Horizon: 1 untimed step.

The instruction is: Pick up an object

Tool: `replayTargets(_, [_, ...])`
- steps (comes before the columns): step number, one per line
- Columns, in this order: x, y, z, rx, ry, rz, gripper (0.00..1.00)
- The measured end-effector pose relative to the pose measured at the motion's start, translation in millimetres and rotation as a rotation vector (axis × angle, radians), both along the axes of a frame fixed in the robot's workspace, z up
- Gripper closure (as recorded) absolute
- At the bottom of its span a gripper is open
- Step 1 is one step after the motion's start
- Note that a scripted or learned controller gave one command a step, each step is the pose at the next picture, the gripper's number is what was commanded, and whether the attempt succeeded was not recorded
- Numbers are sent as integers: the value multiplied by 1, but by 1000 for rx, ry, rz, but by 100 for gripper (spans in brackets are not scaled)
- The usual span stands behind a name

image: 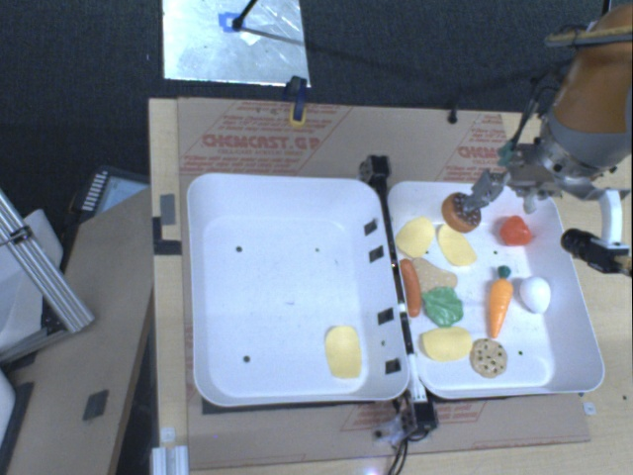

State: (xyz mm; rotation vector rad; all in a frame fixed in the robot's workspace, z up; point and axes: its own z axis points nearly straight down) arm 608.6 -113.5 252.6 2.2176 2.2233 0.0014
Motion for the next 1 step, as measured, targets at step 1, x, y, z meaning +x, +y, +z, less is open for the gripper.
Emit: replayTargets(1, [15, 79, 86, 2, -11, 10, 0])
